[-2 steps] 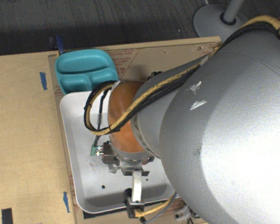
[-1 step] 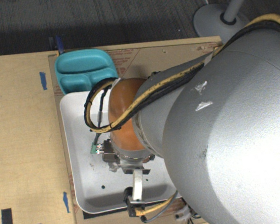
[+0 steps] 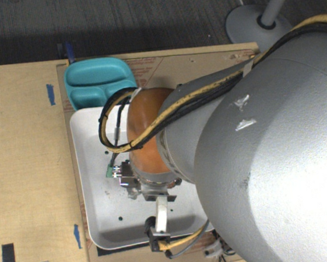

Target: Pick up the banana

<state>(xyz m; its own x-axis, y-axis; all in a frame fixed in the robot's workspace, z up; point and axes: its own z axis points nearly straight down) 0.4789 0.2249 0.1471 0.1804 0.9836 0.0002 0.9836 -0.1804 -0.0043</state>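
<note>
My arm reaches in from the right, and its grey body covers most of the view. The orange-banded wrist point(image 3: 146, 135) points straight down over the white bin point(image 3: 94, 165). My gripper point(image 3: 135, 183) sits below the wrist, low over the bin's middle, with just part of its metal body showing at the wrist's lower left edge. The wrist and arm hide whatever lies beneath them in the bin and everything to the right.
A teal plastic tray point(image 3: 96, 82) leans at the bin's far edge. The bin's left strip shows bare white floor with a few small dark specks point(image 3: 121, 218). Brown cardboard bench point(image 3: 27, 172) with black and blue tape marks lies to the left.
</note>
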